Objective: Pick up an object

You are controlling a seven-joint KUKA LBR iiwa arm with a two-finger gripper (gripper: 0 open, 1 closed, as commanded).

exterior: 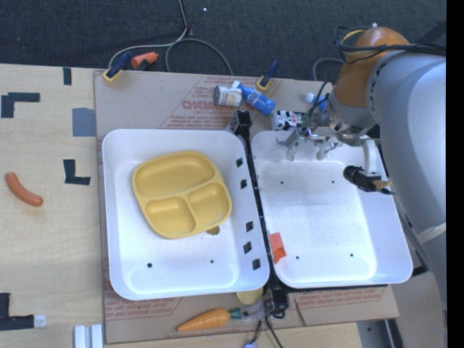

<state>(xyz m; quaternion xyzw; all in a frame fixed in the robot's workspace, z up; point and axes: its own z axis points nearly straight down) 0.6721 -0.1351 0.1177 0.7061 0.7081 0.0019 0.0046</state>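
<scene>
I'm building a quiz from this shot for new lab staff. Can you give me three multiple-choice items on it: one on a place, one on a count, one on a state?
1. Where does the yellow plate lie?
A. In the left bin
B. In the right bin
C. On the bench outside the bins

2. How many compartments does the plate have?
A. Two
B. Three
C. Five

3. How does the carrot lie?
A. Upright in the left bin
B. On the plate
C. Flat on the bench below the bins

Key: 1 A, the plate sits inside the left bin's rim. 2 B, one long section and two smaller ones show. 3 C, it lies on its side on the cardboard past the bins' near edge.
</scene>
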